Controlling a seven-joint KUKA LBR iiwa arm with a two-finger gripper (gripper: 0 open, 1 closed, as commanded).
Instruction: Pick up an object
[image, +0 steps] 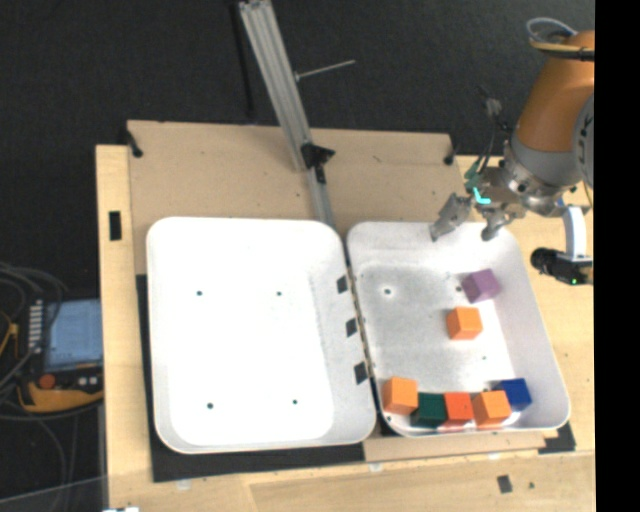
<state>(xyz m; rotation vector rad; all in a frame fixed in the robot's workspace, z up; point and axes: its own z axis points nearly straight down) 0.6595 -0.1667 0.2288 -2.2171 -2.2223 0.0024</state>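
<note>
Plywood surface (220, 170): tan board carrying two shallow white bins side by side
Left bin (160, 330): plain white floor with a few tiny dark dots on it
Right bin (420, 245): this is where all the blocks are, floor looks a bit scuffed and grey in the middle
Purple block (481, 285): sits in the upper part of the right bin, toward its right wall, turned at a bit of an angle
Orange block (464, 323): just below the purple one, near it but not touching
Bottom row: orange cube (401, 394), green cube (431, 408), two more orange ones (459, 406) (491, 406) and a blue cube (515, 392), all crowded along the near rim of the right bin (some look like they touch, hard to say for all of them)
Arm (555, 100): grey with the orange band, coming in from the right over the top right corner of the right bin
Tool (466, 223): hanging over the far rim of the right bin, its two fingers (446, 219) spread apart, nothing between them
Tool vs blocks: up and a little left of the purple block, clearly apart from it, no contact with any block
Metal rail (285, 95): slanted pole running from the top down to the gap between the bins
</note>
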